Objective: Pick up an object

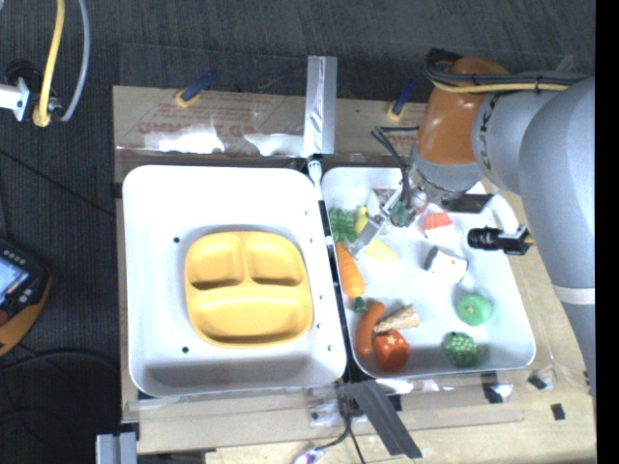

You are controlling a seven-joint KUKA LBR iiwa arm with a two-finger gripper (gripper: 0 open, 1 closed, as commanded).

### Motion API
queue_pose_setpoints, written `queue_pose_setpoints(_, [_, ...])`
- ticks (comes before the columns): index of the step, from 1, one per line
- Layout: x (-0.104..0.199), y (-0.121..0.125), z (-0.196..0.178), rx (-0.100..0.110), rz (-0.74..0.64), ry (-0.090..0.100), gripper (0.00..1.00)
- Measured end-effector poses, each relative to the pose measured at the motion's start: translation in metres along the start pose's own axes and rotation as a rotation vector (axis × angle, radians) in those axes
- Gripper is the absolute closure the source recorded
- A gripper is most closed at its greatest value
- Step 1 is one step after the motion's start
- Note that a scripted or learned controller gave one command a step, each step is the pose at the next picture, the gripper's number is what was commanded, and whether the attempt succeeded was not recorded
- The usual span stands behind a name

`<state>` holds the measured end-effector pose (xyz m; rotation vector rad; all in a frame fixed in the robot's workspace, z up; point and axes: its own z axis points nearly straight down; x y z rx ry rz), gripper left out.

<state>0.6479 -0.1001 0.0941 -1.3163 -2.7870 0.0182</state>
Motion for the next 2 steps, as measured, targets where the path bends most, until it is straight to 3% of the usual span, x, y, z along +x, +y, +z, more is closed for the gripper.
queue_pose_setpoints(1, [-0.006, -0.004, -0.009, 0.0, 0.003, -0.027, 1.0])
queue_pose_setpoints(2, [0.063, 0.033, -0.156, -0.038, 0.138, -0.048, 1.0])
